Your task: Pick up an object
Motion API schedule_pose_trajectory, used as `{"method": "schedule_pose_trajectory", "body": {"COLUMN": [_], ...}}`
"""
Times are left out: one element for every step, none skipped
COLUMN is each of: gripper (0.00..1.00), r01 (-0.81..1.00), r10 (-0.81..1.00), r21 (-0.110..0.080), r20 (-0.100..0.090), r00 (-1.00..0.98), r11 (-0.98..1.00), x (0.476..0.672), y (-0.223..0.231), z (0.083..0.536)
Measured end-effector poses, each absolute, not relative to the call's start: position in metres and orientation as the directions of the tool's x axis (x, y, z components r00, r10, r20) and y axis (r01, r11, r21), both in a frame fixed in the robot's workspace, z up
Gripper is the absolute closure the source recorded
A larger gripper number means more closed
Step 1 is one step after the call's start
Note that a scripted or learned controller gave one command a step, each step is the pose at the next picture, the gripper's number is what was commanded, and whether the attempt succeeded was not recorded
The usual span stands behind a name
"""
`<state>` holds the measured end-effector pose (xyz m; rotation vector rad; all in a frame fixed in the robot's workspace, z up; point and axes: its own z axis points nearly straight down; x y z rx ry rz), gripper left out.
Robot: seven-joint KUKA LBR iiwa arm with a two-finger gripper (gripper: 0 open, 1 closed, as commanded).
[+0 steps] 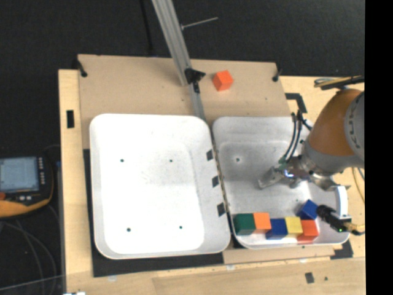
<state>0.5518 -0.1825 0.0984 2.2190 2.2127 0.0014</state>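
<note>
Over the right bin [245,137] I see my gripper [268,180] hanging above bare floor, holding nothing; how far its fingers are spread I cannot tell. Blocks line the near wall: green [244,222], orange [262,220], blue [276,227], yellow [293,225], red [309,228]. Packed tight against the wall, they could block a finger. Another orange cube [223,80] sits outside, far.

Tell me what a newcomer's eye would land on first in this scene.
Most likely the row of coloured blocks along the near edge of the right bin, green, orange, blue, yellow and red, with another blue one just above the row's right end. Next, the arm's orange band at the right, with the gripper low over that bin's floor. A lone orange cube sits on the board behind the bins.
</note>
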Motion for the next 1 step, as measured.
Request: {"method": "schedule_pose_trajectory", "body": {"gripper": [0.0], "r01": [1.0], "r10": [1.0], "r21": [0.006], "r20": [-0.002], "r00": [-0.004], "r11": [0.004], "x": [0.5888], "y": [-0.1747], "z": [0.0979]}}
